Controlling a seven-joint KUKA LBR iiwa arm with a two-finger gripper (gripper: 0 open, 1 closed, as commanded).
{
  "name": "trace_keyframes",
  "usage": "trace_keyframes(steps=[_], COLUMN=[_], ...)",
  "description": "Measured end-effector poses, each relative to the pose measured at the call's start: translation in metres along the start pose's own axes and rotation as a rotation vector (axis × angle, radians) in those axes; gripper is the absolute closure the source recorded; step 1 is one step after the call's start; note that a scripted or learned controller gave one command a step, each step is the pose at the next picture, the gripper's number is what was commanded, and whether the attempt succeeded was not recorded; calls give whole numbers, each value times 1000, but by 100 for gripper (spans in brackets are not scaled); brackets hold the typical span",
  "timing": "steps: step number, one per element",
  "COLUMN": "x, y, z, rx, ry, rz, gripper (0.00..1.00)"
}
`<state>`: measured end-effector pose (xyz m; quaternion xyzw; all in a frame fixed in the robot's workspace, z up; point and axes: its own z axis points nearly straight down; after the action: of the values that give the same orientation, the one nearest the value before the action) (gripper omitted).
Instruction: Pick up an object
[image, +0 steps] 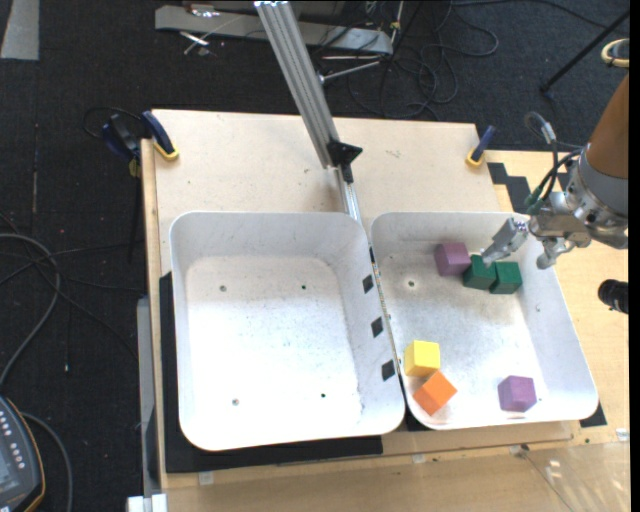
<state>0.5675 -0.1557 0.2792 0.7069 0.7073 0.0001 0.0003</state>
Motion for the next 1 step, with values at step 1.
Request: trace_keyframes(steps=[1], x=[-26], y=[58], z=[158], rx=[-5], ry=[-6], rz=[0], gripper=[0])
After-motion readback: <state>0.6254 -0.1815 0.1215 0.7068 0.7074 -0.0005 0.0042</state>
